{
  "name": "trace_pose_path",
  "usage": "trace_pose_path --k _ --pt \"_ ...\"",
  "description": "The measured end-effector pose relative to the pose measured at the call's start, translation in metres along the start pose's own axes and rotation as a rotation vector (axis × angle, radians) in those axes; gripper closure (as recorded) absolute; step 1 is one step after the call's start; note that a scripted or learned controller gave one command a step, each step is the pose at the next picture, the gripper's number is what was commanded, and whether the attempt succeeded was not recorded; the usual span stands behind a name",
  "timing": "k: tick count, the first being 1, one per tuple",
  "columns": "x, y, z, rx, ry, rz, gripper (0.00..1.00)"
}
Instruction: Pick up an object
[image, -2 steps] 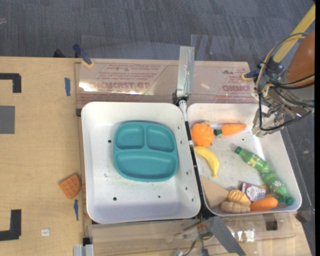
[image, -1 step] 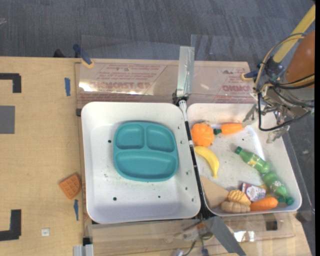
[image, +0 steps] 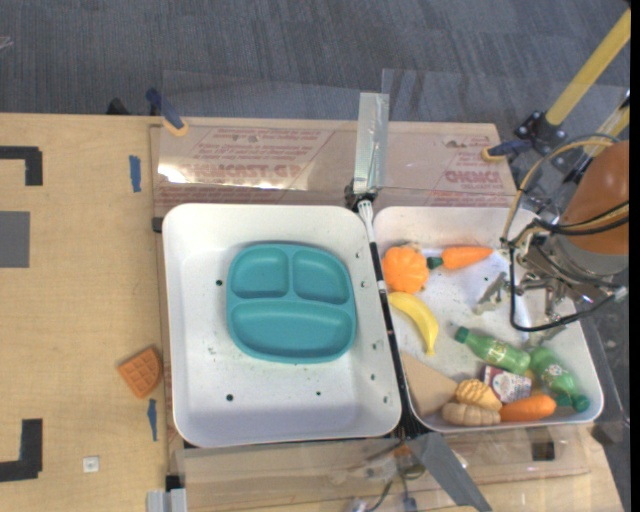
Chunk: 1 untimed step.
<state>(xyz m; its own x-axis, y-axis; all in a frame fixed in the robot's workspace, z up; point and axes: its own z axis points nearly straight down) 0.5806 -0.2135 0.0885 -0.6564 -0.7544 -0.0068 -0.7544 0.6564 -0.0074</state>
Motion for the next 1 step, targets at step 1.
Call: trace_pose_path --k 1 --pt "-0.1201 0.0031 0.0006 -0.004 -0.005 0.01 0.0"
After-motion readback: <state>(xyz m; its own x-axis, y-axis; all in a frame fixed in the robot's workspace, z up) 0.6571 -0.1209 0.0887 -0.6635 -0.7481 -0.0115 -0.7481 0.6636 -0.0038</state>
